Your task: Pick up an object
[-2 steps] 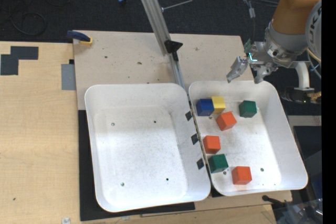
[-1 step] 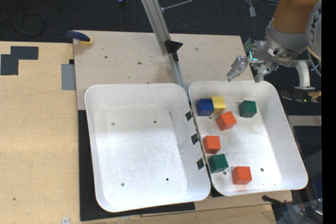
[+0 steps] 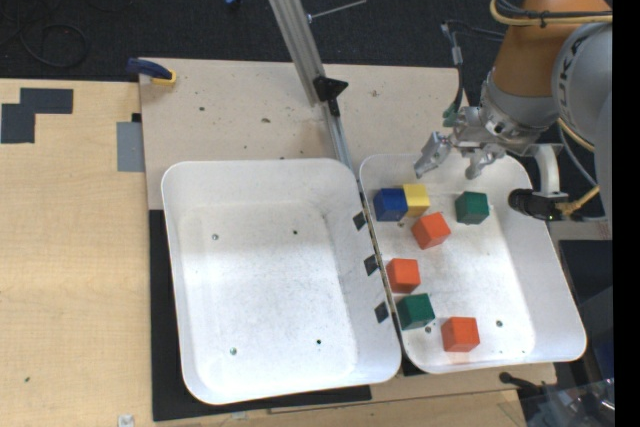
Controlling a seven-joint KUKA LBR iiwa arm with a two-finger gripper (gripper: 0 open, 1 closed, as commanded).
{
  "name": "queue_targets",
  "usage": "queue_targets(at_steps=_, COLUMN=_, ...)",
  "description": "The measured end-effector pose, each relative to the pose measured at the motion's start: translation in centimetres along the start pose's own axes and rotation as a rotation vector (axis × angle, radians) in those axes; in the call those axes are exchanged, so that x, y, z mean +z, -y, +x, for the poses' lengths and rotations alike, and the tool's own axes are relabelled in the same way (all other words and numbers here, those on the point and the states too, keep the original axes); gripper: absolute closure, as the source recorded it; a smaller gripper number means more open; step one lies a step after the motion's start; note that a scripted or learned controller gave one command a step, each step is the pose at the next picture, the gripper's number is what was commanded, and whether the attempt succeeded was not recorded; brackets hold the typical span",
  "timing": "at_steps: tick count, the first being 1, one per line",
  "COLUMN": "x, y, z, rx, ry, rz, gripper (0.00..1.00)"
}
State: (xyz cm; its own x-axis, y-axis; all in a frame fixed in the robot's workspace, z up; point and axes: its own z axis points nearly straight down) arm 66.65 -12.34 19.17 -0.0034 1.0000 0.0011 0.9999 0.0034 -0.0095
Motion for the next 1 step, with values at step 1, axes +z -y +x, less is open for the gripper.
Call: queue_targets(at_steps=1, x=6.27, y=-0.12, z=-0.02, rx=0.004, ry=0.000, rz=-0.006, gripper=0.00)
